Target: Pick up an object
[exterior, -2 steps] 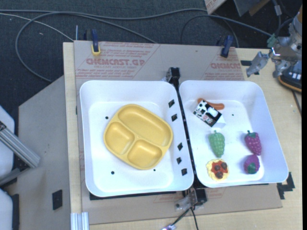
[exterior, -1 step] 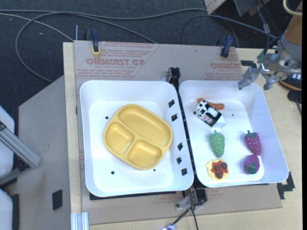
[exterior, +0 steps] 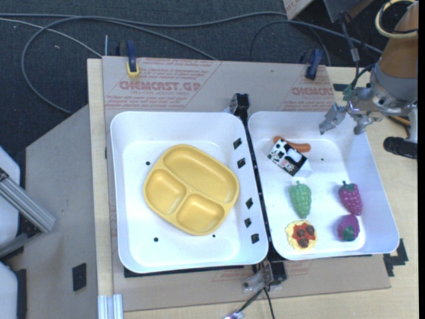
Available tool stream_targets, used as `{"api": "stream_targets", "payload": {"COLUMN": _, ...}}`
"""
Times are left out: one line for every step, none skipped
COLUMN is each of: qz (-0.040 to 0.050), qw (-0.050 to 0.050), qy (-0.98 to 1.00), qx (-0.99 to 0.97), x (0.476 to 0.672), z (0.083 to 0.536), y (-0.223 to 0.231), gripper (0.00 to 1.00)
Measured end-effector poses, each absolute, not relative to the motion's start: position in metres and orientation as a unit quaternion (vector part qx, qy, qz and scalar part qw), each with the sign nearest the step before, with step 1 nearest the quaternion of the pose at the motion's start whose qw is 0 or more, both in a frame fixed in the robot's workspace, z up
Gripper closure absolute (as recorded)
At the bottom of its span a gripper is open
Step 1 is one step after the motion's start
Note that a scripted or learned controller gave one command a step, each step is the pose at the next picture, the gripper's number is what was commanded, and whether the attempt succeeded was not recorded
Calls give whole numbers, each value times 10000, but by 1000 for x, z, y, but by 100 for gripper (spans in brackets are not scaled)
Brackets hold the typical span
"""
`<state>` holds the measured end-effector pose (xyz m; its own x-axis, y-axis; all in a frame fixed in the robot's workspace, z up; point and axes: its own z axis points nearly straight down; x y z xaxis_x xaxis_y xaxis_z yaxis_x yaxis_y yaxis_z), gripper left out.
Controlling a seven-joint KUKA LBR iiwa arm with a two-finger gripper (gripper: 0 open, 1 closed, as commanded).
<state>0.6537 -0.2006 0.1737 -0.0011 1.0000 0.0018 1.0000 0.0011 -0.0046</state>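
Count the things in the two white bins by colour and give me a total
Yellow, 2: divided plastic plate, round toy pizza
Purple, 2: toy grape bunch, small purple toy
Green, 1: toy grape bunch
Black-and-white, 1: patterned toy
Orange, 1: toy carrot
Total: 7

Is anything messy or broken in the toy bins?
Nothing looks broken or spilled. The yellow tray sits a bit crooked in the left bin. In the right bin, the black-and-white toy lies tilted, right against an orange piece. The gripper is open above that bin's far edge.
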Motion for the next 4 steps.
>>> {"api": "stream_targets", "payload": {"qz": 14, "qw": 32, "qy": -7077, "qx": -7065, "x": 653, "z": 112, "y": -193, "gripper": 0}}
{"api": "stream_targets", "payload": {"qz": -8, "qw": -7, "qy": -7080, "qx": -7062, "x": 655, "z": 129, "y": -194, "gripper": 100}}
{"api": "stream_targets", "payload": {"qz": -18, "qw": -38, "qy": -7074, "qx": -7068, "x": 656, "z": 194, "y": -198, "gripper": 100}}
{"api": "stream_targets", "payload": {"qz": -17, "qw": -34, "qy": -7074, "qx": -7068, "x": 658, "z": 238, "y": -199, "gripper": 100}}
